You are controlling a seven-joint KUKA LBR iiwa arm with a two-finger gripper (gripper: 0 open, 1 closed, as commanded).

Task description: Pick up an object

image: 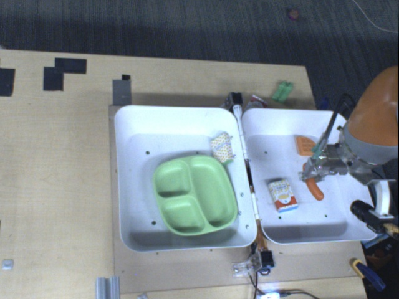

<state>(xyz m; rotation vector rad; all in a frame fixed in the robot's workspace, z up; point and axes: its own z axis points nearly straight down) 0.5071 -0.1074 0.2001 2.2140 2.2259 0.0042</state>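
Observation:
My gripper (313,170) hangs low over the right bin (271,226), near its right side. An orange carrot-like piece (317,191) lies right under and just in front of the gripper, partly hidden by it, and whether they touch is unclear. A small white and blue carton with an orange picture (282,194) lies on the bin floor to the gripper's left. A flat orange piece (305,145) rests toward the bin's back, just behind the gripper.
The left bin (134,167) holds a green divided plate (195,194) and a small patterned packet (222,146) by its right wall. A green object (282,91) lies on the bench behind the bins. Cables and clips sit at the front edge.

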